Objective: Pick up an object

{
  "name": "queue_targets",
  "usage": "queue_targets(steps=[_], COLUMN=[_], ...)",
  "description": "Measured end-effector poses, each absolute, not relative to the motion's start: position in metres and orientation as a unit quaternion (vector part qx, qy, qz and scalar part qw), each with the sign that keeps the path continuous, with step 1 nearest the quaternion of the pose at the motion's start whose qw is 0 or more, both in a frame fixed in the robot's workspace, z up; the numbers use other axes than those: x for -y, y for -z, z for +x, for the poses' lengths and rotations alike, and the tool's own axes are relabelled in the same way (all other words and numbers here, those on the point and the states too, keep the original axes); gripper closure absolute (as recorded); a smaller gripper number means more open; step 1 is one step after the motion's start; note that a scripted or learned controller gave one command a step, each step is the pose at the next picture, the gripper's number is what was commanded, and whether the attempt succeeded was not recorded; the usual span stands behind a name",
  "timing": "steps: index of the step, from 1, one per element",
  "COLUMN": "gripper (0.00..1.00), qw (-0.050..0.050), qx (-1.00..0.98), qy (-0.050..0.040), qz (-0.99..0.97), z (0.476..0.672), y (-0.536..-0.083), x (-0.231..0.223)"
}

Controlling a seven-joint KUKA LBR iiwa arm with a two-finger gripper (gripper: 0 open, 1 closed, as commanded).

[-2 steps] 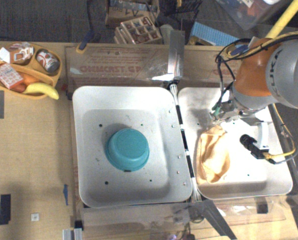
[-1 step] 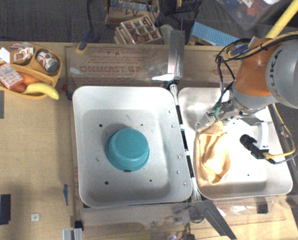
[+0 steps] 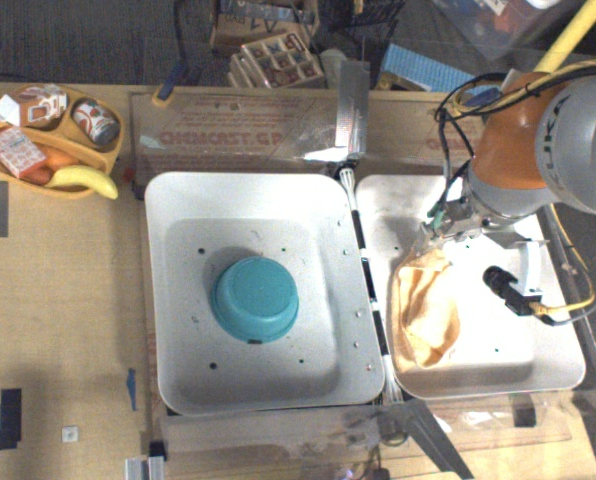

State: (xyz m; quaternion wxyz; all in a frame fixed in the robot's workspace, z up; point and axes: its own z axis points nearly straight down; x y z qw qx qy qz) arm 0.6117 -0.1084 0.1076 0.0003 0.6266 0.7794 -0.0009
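Observation:
A crumpled yellow cloth (image 3: 424, 306) lies along the left side of the right bin (image 3: 550, 368). A teal bowl (image 3: 256, 298) rests upside down in the middle of the left bin (image 3: 178, 208). The grey arm with its orange band (image 3: 508, 153) reaches in from the upper right. My gripper (image 3: 442, 228) points down at the cloth's top edge, touching or nearly touching it. The arm's bulk hides its tip.
A black part with a yellow cable (image 3: 508, 291) hangs over the right bin, right of the cloth. The ridge between the bins (image 3: 363, 268) is close to the cloth. A yellow tray of toy food (image 3: 48, 153) sits on the bench at far left.

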Motion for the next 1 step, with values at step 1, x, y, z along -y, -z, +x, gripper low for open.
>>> queue_targets(steps=[1], gripper=[0.00], qw=[0.000], qx=[-0.779], qy=[0.0010], qz=[0.627], z=[0.6117], y=[-0.1076], x=[0.1084])
